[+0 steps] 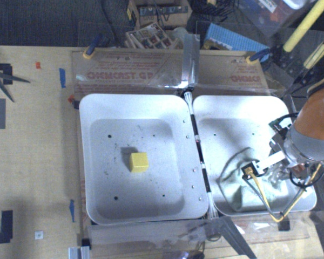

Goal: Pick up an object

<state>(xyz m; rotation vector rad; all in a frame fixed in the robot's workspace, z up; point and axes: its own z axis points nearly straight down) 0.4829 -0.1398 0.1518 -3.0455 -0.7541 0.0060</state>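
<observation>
Yellow block point(139, 162) lying alone near the middle of the left bin point(97, 112), flat on the speckled floor, well apart from every wall. Small, cube-like, bright yellow with a paler top face and a short shadow to its left; plain edges, probably easy to pinch from above. Arm point(312, 124) reaching in from the right, low over the right bin point(232, 112), with the tool point(275, 178) down near that bin's near right corner amid looped cables point(270, 201). Tool state impossible to tell: too blurred and cluttered by wiring. Nothing seen gripped. Judged from this layout, pick not yet begun on the block; tool in the wrong bin, a crossing of the centre divider point(197, 144) needed before any descent.
</observation>
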